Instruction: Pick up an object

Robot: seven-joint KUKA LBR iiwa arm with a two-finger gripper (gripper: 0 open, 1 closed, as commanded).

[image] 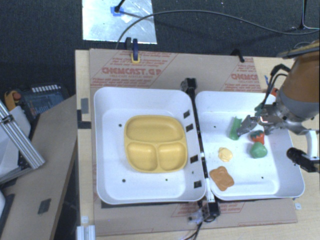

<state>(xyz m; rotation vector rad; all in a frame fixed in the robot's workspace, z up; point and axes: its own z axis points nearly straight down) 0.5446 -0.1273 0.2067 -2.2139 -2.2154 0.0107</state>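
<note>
gripper (251,125) low in the right bin (287,189), can't tell its grip, green piece (235,127) just beside it, near-edge floor pretty open

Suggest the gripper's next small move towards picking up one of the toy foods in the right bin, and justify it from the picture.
Probably a short drop straight down. The gripper hovers in the right bin beside the green piece, with a red and green piece just below it in the camera view, so something graspable lies close. Which piece sits directly under it is unclear.
</note>
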